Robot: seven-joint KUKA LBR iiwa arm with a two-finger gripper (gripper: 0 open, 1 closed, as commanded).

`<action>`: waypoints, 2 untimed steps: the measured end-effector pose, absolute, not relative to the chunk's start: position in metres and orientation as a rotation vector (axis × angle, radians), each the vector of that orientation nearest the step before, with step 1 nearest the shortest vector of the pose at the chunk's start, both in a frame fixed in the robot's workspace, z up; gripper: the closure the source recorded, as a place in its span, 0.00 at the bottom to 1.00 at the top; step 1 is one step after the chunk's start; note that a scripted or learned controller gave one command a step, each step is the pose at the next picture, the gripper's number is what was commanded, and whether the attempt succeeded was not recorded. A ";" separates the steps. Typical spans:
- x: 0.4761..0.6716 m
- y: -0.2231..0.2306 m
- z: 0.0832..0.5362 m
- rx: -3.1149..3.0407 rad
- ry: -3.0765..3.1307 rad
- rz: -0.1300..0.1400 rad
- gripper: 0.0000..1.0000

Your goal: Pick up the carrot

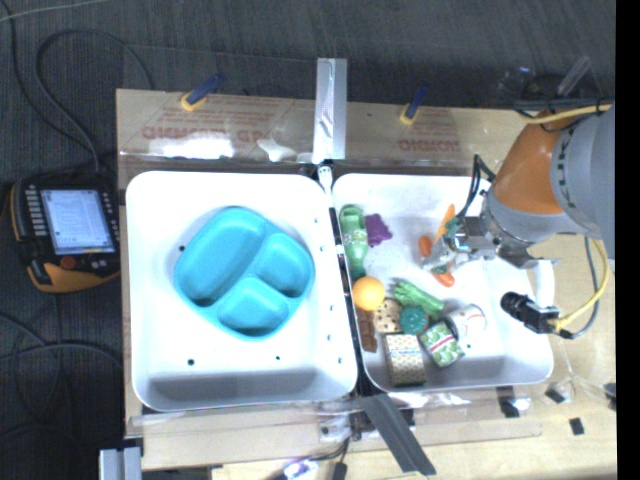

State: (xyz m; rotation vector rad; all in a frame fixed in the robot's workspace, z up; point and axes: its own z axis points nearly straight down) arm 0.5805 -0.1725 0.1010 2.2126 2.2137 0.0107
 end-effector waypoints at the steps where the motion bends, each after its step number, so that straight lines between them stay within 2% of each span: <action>1: 0.579 -0.172 0.098 2.217 2.217 0.005 0.00; 2: 0.615 -0.198 0.089 2.302 2.134 0.006 0.00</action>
